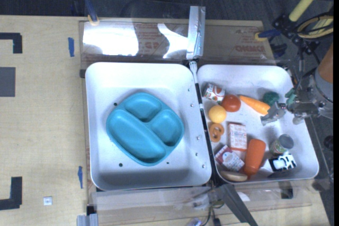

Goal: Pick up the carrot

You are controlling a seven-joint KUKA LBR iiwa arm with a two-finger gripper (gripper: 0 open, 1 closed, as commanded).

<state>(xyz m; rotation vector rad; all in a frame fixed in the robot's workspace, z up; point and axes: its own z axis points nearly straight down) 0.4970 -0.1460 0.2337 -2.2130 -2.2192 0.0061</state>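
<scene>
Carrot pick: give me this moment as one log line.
carrot: lying in right bin | gripper: beside carrot's tip | grasp: not yet | blue tray: left bin

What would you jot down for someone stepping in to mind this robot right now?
Gripper: low over the right bin, just right of the carrot's tip; open or shut, I cannot tell.
Carrot: lying in the right bin's upper part, beside the tomato, among the other toy food.
Blue divided plate: in the left bin.
Done: nothing lifted yet.
Left: grasp the carrot and raise it.
</scene>
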